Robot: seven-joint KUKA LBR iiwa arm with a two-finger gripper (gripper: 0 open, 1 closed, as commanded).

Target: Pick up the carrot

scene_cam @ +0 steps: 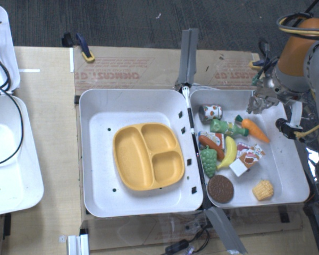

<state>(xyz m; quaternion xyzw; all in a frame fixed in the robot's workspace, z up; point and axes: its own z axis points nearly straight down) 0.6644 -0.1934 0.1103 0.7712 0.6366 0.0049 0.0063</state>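
An orange carrot (254, 130) with a green top lies in the right bin (287, 166), near its back right part and pointing down to the right. My gripper (257, 103) hangs over the bin's back edge, a little above and behind the carrot's green end. Nothing shows between its fingers, and the arm hides much of it.
The right bin also holds a small can (212, 111), a green vegetable (225, 126), a banana (228, 152), grapes (209, 161), a hot dog (210, 145), a carton (245, 158), a brown cookie (221, 188) and a corn piece (263, 190). A yellow divided plate (149, 155) sits in the left bin (95, 158).
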